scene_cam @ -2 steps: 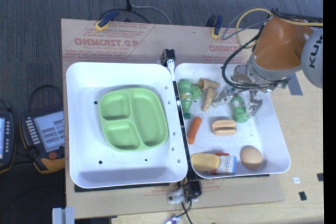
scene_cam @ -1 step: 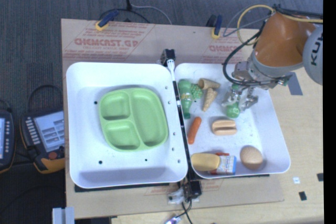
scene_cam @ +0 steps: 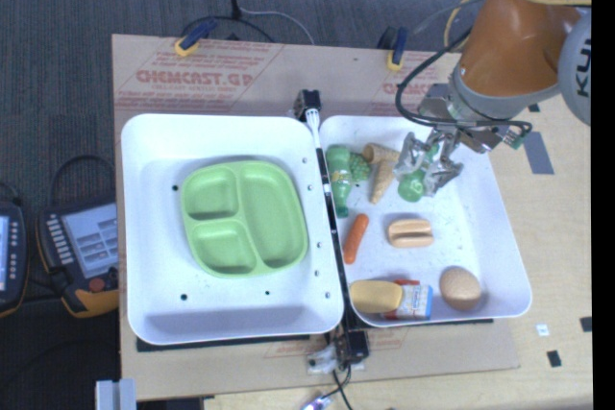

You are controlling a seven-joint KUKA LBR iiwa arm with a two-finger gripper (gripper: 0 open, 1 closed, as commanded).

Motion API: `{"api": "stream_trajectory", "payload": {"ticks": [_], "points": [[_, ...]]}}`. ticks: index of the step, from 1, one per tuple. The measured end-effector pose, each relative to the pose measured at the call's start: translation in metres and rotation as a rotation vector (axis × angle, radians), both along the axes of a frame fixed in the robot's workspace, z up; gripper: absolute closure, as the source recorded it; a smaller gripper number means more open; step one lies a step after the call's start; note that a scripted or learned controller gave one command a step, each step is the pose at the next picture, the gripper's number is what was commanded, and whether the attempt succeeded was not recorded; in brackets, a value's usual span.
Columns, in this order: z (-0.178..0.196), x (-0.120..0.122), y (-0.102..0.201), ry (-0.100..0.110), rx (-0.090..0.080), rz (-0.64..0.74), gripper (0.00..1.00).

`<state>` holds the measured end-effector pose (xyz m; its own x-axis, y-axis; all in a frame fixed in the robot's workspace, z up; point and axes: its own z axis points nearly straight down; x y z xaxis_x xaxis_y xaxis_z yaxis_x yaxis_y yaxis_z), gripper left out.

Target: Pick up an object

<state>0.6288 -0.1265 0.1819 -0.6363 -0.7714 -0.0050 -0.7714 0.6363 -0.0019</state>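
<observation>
The arm came in from the right, with its gripper (scene_cam: 424, 170) down in the upper part of the right bin (scene_cam: 500, 235). There was a small green object (scene_cam: 411, 188) right at the fingertips and it looked pinched between them, though from that slanted angle I couldn't say for sure it was a firm hold.

The rest of the stuff in that bin was scattered around. A green bottle-ish thing (scene_cam: 340, 174) lay along the left wall, with a pale cone-shaped piece (scene_cam: 382, 180) just beside it and another tan bit (scene_cam: 378, 152) above that. A little carrot (scene_cam: 355, 237) sat lower down near the divider, and a toy hot dog (scene_cam: 410, 231) was in the middle, just below the gripper. Along the bottom edge there was a yellow chunk (scene_cam: 375, 295) touching a red and blue box (scene_cam: 415, 300), with a brown egg-like thing (scene_cam: 460, 287) in the corner.

The left bin (scene_cam: 144, 235) had a light green divided plate (scene_cam: 244, 217) sitting in the middle of it. Both bins were on a brown board (scene_cam: 192, 77) held with clamps.
</observation>
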Motion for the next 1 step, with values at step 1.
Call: {"api": "stream_trajectory", "payload": {"ticks": [1], "points": [[0.0206, -0.0435, 0.0308, 0.002, -0.001, 0.067, 1.0]]}}
